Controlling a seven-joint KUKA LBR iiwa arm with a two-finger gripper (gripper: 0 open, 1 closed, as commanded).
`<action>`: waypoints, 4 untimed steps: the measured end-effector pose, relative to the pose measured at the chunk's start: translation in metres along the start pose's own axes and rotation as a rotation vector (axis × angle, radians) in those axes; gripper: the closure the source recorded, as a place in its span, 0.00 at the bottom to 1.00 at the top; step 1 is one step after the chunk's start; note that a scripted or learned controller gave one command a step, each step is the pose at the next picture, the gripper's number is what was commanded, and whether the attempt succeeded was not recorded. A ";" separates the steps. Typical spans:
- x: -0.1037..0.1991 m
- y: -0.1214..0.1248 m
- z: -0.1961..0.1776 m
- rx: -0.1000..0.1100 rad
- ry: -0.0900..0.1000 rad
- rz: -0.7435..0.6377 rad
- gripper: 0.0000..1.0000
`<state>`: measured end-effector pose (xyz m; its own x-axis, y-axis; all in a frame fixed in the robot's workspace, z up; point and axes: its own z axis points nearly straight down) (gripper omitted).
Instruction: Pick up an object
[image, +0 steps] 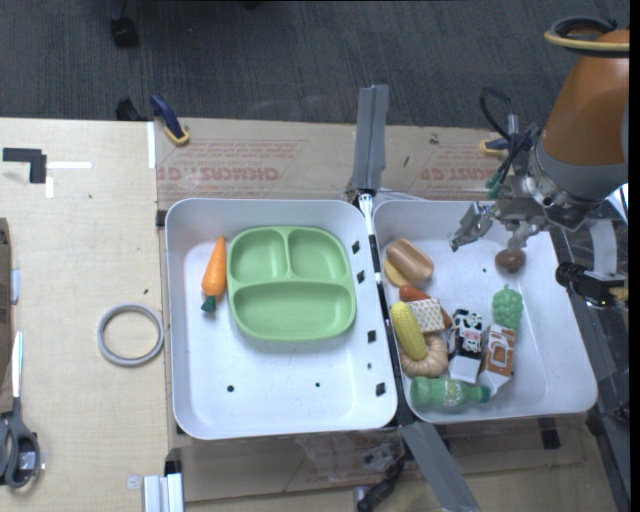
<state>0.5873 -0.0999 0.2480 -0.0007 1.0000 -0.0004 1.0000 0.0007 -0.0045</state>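
- The pincer (492, 232) hangs over the far part of the right bin (560, 400), its two fingers (468, 232) spread apart with nothing between them.
- Just below the pincer's right finger a small brown round object (510, 261) lies on the bin floor, apart from the other toys.
- To the pincer's left, near the bin's inner wall, sits a hot dog bun (408, 262).
- Nearer the camera than the pincer lies a cluster: a yellow corn cob (408, 331), a checked cracker-like block (427, 315), a peanut-shaped tan piece (432, 358), a small black-and-white carton (466, 331), an orange-and-white carton (499, 352), a green grape bunch (507, 306) and a green bottle (447, 394) on its side at the near wall.
- Well to the pincer's left, the left bin (270, 400) holds a green divided plate (292, 283) with a toy carrot (213, 272) just beside its left edge.
- Farther left on the surface (70, 250) lie a tape ring (130, 333) and scissors (20, 445).
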 end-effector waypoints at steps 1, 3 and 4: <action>-0.022 0.001 0.115 -0.002 0.000 -0.260 0.00; -0.100 -0.049 0.064 -0.006 -0.002 -0.383 0.00; -0.117 -0.019 0.156 -0.007 0.005 -0.339 0.00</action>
<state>0.5677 -0.2170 0.0919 -0.3330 0.9429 0.0048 0.9429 0.3330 0.0030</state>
